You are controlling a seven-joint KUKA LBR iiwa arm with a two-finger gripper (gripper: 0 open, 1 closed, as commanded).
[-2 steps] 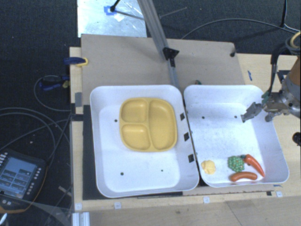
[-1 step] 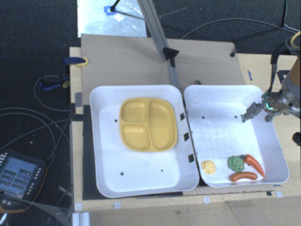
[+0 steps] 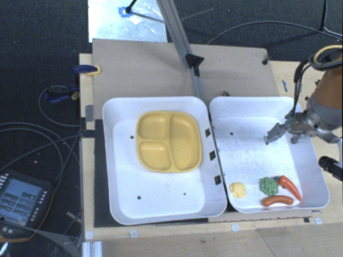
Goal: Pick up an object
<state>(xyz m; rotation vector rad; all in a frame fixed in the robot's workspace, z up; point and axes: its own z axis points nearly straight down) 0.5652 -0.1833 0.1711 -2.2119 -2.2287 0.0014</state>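
Note:
In the right bin [image 3: 252,149], near its front edge, lie a small pale yellow piece [image 3: 237,189], a green broccoli-like toy [image 3: 268,185], an orange carrot [image 3: 290,187] and a reddish sausage [image 3: 277,201]. My gripper [image 3: 284,136] hangs over the bin's right middle, well behind these toys. Its two fingers are spread apart, open, with nothing between them. The orange-banded wrist [image 3: 327,90] rises behind it at the right edge.
The left bin [image 3: 123,191] holds a yellow divided plate [image 3: 169,141]. A grey pole [image 3: 177,31] slants across the back of the bench. Cables and a handheld pendant [image 3: 19,197] lie on the floor to the left.

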